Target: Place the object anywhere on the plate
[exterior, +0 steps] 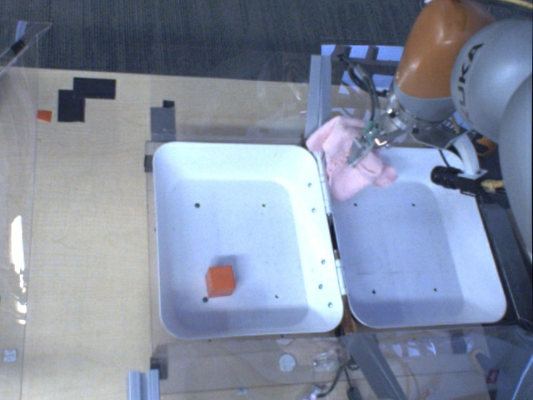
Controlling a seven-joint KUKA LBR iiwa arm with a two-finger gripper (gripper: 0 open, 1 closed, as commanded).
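Observation:
A small orange cube (221,281) lies on the floor of the left bin (175,223), near its front left. A pink, crumpled-looking soft thing (341,169) sits at the far left corner of the right bin (466,307), and its edge overlaps the rim between the two bins. My gripper (365,148) is directly over the middle of this pink thing and touches it or comes very close. The arm's orange band (433,32) rises behind it. The arm hides part of the pink thing.
A black bracket (454,177) juts in over the right bin's far right side. The bins' shared rim (331,240) runs between them. Black markers (79,97) and a small orange tag (43,116) lie on the wooden bench at far left.

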